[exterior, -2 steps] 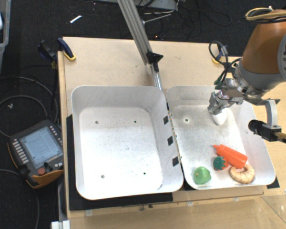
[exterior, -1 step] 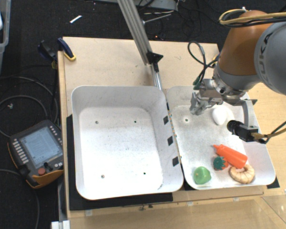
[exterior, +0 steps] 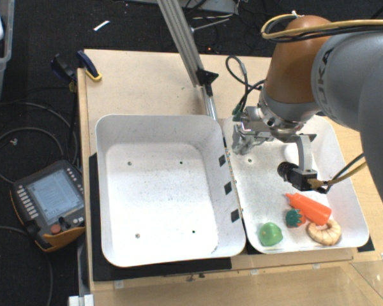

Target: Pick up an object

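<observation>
Camera view, from above at a slant. Finds the gripper (exterior: 242,144) low in the far-left corner of the right bin (exterior: 263,182), with nothing seen in its grasp. Cannot say whether open or shut (grey metal bunched together at this angle). Reads as the approach step, ahead of any grasp.

Puts every candidate at the right bin's near end, well apart from the tool: an orange carrot (exterior: 309,208) toward the near-right corner, a small dark-green piece (exterior: 293,218) seemingly touching it, a pale ring-shaped pastry (exterior: 324,233) by the near-right rim, a green ball (exterior: 270,233) near the middle of the near rim.

Takes the carrot as likeliest pick. Lies flat, long axis diagonal, from the right bin's middle toward its near-right corner; appears to point its narrow end inward. Calls next for a crossing of the right bin, a wrist turn to close across that axis, then a straight descent (crowded neighbours, little margin).
</observation>
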Motion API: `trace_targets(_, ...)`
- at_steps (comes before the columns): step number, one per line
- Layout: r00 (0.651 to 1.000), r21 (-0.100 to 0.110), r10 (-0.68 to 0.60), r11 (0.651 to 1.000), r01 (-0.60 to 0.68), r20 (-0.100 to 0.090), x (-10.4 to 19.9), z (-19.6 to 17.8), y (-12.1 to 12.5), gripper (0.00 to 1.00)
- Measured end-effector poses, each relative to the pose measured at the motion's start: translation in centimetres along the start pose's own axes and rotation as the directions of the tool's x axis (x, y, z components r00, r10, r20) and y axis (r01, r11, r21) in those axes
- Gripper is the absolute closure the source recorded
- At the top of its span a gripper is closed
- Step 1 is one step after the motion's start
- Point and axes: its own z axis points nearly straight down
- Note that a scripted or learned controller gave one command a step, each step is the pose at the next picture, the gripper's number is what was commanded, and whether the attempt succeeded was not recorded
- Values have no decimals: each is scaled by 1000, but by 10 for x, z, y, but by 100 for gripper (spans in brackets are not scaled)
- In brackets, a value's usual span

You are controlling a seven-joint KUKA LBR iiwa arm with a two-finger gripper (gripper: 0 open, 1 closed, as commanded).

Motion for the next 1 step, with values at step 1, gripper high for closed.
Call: trace_targets(1, 1000, -4, 0, 1000, 0, 0, 48, -11, 5, 100)
